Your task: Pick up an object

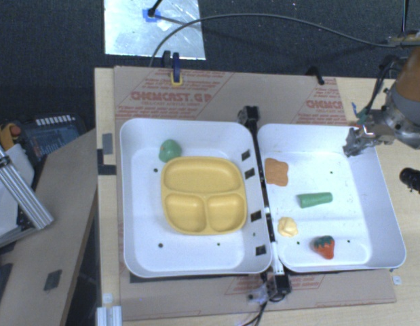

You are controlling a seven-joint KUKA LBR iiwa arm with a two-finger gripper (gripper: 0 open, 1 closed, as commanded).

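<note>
— While the gripper (359, 141) hangs over the right bin's (383, 202) far right corner, what's it got?
— Can't tell. The green piece (314, 199), orange slice (277, 172) and strawberry (324, 246) lie apart, down-left of it.

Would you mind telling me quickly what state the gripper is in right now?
Gripper: cannot be told; it sits over the right bin's far right corner, nothing visibly held.

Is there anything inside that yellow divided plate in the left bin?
The yellow plate shows three compartments, all bare. A green round piece lies beside it at its upper left, on the bin floor. Whatever is beneath the plate is covered.
</note>
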